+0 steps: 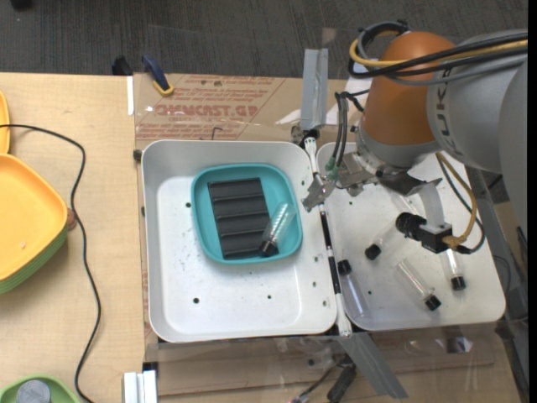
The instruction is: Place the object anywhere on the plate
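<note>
A teal square plate (204, 193) rests in the left white bin (168, 284), with a black ridged block (236, 215) on it. A clear tube with a black cap (277, 227) lies on the plate's right part, leaning against the block. My gripper (318, 191) hangs over the divider between the two bins, just right of the plate's upper right corner. I see nothing held in it. The arm's orange and grey body covers the back of the right bin (478, 305).
Several clear tubes with black caps lie in the right bin, among them one at the front (417, 282), one to the right (454, 269) and one by the left wall (351, 294). Yellow plates (25, 217) and a black cable (84, 250) are on the bench's left. Cardboard (210, 107) lies behind.
</note>
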Robot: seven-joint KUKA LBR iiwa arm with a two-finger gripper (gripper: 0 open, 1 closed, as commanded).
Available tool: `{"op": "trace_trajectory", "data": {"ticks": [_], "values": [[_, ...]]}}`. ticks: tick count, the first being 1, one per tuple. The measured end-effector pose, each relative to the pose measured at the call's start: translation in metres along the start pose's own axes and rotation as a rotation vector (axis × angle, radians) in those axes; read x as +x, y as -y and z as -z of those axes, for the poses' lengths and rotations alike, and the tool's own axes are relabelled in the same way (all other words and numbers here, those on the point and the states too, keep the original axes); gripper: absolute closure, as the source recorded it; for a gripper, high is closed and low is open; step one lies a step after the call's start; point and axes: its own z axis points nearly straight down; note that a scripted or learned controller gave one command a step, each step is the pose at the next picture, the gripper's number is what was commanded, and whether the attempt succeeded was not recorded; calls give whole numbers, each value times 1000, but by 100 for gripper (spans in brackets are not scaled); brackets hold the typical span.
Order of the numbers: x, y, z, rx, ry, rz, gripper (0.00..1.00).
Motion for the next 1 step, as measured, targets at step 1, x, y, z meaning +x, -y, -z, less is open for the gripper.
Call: {"op": "trace_trajectory", "data": {"ticks": [1], "values": [[-29,0,16,-1,1,-22,0]]}}
